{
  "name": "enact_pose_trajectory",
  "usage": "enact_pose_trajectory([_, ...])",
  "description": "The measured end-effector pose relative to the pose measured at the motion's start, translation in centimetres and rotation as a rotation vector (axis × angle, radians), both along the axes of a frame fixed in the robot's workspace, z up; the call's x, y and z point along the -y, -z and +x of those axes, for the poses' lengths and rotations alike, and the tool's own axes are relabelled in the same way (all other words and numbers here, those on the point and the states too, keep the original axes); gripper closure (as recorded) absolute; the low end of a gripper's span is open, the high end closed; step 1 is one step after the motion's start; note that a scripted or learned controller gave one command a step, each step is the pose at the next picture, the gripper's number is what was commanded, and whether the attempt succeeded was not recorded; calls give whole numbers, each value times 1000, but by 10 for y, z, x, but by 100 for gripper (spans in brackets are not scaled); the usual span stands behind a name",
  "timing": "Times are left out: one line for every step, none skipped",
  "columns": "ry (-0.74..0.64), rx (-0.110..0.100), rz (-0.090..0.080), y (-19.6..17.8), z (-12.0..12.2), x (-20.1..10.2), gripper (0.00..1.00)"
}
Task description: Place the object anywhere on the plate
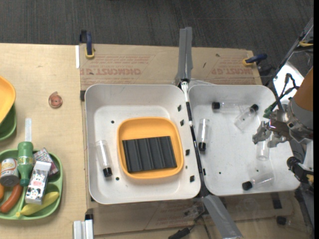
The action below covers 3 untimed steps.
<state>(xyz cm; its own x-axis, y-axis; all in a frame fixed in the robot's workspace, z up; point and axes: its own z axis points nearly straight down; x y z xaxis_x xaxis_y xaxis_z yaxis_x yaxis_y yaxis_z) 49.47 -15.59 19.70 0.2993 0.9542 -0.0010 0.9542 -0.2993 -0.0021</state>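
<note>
We note the hand [264, 136], grip state indiscernible, over the right bin; the orange plate [149, 171] lies far left of it.

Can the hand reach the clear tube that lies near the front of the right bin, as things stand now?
Probably yes. The hand hangs over the right bin, just behind the clear tube. The tube lies open on the bin floor, apart from the other tubes, with nothing on it.

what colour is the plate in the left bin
Orange-yellow, the plate with a dark grey ribbed block on it; seen in the camera view.
</note>
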Motion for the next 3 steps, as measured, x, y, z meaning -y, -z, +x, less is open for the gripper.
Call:
enact_pose_trajectory([-121, 0, -1, -21, 34, 18, 100])
enact_pose_trajectory([-267, 0, -1, -34, 102, -12, 100])
enact_pose_trajectory([-456, 1, -2, -56, 136, -52, 100])
